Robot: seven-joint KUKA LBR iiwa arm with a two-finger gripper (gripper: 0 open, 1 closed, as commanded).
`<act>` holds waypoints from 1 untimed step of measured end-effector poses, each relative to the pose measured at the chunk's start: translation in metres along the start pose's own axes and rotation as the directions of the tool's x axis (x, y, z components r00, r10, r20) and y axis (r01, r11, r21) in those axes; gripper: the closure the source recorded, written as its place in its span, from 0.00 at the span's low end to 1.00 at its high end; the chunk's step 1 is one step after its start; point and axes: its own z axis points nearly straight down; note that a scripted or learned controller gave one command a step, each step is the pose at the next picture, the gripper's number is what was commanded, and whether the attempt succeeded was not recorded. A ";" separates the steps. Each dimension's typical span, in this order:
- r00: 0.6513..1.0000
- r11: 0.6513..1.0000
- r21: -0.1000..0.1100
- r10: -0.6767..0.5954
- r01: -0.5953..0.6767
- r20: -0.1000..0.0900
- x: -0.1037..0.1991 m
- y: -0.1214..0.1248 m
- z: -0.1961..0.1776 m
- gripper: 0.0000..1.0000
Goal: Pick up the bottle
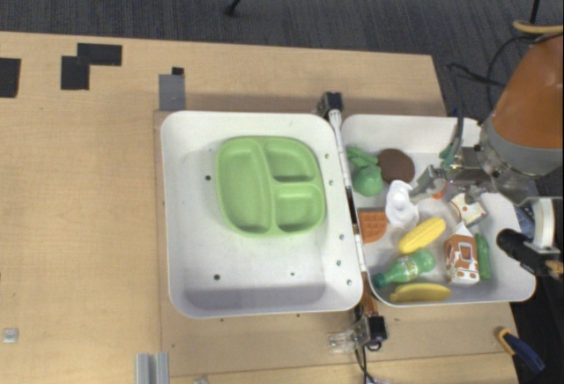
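Note:
The bottle is green and translucent, and it lies on its side in the front part of the right bin, between a yellow corn cob and a yellow banana. My gripper hangs over the right bin's middle, up and to the right of the bottle and apart from it. It sits just above a white toy and a small carton. Nothing shows as held.
The left bin bears a green divided plate. The right bin also holds a green leafy toy, a brown round piece, an orange cracker and a green stick. The arm's orange band overhangs the bin's right side.

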 end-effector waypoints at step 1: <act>0.928 0.928 0.003 0.372 -0.372 0.000 0.047 0.031 0.052 0.00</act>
